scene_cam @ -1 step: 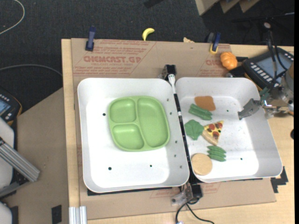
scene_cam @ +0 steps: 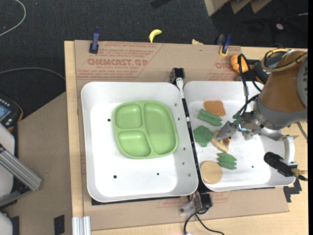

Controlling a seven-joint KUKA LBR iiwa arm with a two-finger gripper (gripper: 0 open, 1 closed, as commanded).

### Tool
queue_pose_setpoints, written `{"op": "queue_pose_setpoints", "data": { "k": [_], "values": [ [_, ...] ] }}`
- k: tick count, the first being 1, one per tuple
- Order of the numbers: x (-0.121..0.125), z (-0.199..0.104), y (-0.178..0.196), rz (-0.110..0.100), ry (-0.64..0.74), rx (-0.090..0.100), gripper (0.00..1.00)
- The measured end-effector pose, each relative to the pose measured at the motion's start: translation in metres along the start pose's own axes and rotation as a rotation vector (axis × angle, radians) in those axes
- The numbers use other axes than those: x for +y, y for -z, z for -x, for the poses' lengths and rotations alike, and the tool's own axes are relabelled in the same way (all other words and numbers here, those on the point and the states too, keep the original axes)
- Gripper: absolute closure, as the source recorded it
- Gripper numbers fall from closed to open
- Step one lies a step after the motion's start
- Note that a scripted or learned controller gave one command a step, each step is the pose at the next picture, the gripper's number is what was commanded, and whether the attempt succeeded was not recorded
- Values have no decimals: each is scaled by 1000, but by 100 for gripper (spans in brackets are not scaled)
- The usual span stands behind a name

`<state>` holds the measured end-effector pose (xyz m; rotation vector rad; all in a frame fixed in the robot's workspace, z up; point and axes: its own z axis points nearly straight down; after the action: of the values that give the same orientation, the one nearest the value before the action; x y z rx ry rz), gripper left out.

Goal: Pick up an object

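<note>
While end effector (scene_cam: 226,131) grip unclear, 3 green pcs (scene_cam: 202,135), 1 divided plate (scene_cam: 145,129), 2 bins (scene_cam: 98,131).

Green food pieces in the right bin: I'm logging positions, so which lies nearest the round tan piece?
The ridged green piece, touching the round tan piece's upper right; the other two lie farther up.

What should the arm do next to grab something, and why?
Probably lower slightly and close: the gripper sits right at a yellowish piece in the right bin, among green pieces.
</note>
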<state>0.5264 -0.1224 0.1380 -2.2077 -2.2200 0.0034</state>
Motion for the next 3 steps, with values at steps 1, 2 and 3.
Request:
{"op": "queue_pose_setpoints", "data": {
  "k": [1, 2, 3],
  "values": [
    [-45, -75, 209, 28, 4, -4, 0],
    [-49, -134, 360, 32, 4, -3, 0],
    [-49, -131, 361, 15, -4, -7, 100]
  ]
}}
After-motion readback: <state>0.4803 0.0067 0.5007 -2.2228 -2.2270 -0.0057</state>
